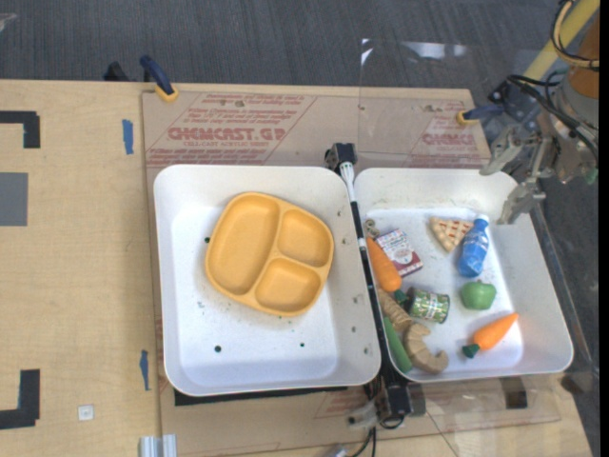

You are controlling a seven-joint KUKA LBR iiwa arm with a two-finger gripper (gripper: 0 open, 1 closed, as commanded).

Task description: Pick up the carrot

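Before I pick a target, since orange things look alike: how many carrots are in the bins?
2. One carrot lies near the right bin's front right corner; another carrot lies along its left wall, beside the small red carton. The clutter might hide more.

Red print reading "CHEMCAST GP" runs across the clear protective sheet (238,122) at the bench's far edge, behind the left bin. The same red lettering repeats behind the right bin (440,139), partly cut off. Labels on the small packet (400,251) and can (428,306) are too small to read.
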